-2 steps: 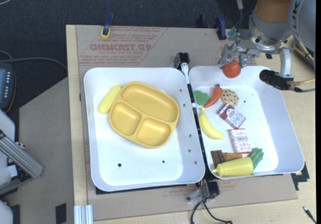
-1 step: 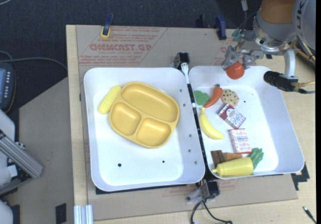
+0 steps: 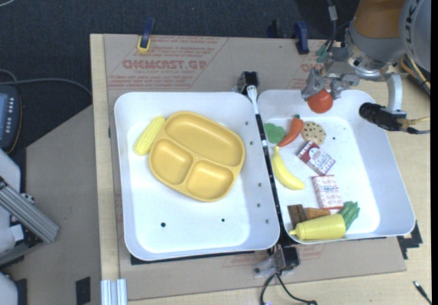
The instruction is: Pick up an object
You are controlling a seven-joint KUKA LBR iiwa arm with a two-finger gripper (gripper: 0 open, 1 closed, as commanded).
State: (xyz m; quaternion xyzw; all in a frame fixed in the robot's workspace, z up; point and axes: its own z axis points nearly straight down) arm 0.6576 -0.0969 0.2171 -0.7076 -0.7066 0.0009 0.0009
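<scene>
**A:** See the pincer [image 3: 327, 89]? It's over the far edge of the right bin [image 3: 383, 160], and there's a red tomato [image 3: 320, 100] sitting between its fingers, lifted off the bin floor by the look of it.

**B:** So it's clamped on that. Looks like a toy one: light, hard plastic, I'd guess. Round and glossy, so it could squirt out if the fingers sit off-centre.

**A:** Right, you'd want them across the widest part. From here the grip seems high, near the top of it.

**B:** What else is in that bin?

**A:** A carrot [image 3: 293, 130] and a cookie [image 3: 313, 132] just below it, a banana [image 3: 285, 170] along the left wall, two small cartons [image 3: 321, 174], and a yellow bottle [image 3: 320, 228] at the near edge.

**B:** And the left bin [image 3: 137, 215]?

**A:** A yellow divided plate [image 3: 195, 155] with a corn cob [image 3: 148, 135] touching its left rim.
</scene>
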